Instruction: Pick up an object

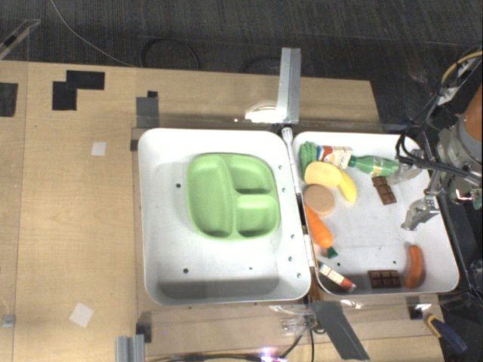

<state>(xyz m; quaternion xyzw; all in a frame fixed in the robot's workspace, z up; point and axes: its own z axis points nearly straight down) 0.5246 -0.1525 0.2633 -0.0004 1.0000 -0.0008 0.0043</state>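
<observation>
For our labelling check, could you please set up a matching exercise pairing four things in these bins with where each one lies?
Things:
1. green divided tray
2. banana
3. sausage
4. carrot

Places:
A. near front right corner of the right bin
B. along the right bin's left wall, below the brown round piece
C. middle of the left bin
D. rear left part of the right bin, beside the green bottle

Pairs: 1-C, 2-D, 3-A, 4-B
</observation>
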